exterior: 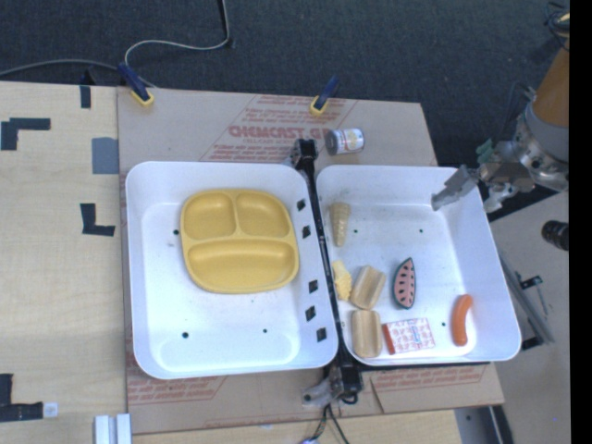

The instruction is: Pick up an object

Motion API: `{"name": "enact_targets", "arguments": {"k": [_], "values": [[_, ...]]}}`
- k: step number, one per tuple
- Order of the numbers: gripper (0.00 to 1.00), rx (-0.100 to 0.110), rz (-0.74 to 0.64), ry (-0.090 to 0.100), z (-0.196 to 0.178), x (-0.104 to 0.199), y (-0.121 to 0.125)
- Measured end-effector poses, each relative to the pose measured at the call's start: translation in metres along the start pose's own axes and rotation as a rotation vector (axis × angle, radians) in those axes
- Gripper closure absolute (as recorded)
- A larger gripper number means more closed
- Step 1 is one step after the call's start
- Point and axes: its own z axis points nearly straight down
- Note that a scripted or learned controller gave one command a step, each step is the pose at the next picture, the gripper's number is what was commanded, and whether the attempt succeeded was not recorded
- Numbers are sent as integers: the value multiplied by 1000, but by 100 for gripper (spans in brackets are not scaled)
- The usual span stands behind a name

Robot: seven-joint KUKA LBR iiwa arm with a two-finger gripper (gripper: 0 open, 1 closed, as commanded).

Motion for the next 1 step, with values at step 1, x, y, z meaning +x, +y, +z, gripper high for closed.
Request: {"name": "enact_targets", "arguments": {"k": [1], "values": [[0,4,-1,2,144,43,46]]}}
